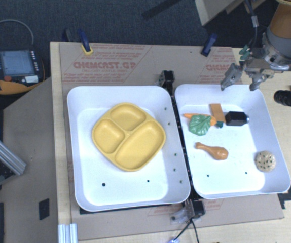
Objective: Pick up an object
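Note:
My gripper [242, 81] hangs above the far edge of the right bin [272, 130], open, its two fingers spread with nothing between them. In that bin lie a green leafy toy [200, 124], an orange carrot [191, 116] partly under it, a tan block [217, 113], a black block [235, 118], a brown drumstick-shaped toy [213, 151] and a beige round cookie [265, 160]. The black block and tan block lie nearest, just below the gripper in the view.
The left bin [79, 151] holds a yellow divided plate [129, 136]. Black clamps [166, 78] sit between the bins at the far and near ends. A handheld pendant [13, 70] lies off the bench at the far left.

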Robot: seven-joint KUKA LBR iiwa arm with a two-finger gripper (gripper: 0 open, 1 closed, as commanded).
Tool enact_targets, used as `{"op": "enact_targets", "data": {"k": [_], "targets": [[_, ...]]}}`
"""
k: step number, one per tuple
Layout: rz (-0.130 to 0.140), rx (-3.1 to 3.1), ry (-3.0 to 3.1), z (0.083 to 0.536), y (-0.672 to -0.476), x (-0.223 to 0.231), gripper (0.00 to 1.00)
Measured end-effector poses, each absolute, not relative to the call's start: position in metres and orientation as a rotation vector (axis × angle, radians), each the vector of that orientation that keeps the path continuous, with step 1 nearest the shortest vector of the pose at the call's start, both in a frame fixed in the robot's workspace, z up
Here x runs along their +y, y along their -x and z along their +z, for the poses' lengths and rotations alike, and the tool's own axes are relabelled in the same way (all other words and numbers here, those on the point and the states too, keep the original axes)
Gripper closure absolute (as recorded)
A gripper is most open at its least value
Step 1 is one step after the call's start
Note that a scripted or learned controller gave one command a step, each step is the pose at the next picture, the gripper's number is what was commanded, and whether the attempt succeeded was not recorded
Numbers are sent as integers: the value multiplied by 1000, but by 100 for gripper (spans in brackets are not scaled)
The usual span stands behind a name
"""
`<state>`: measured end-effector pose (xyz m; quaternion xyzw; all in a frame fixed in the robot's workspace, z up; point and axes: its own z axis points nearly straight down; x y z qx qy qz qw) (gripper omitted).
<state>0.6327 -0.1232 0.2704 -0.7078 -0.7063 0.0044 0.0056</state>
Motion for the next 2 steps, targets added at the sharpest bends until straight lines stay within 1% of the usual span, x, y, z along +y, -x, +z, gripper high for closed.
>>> {"op": "enact_targets", "data": {"k": [1,2], "targets": [[1,-2221,2221,278,-635,-123,0],[2,-2221,2221,237,-630,-120,0]]}}
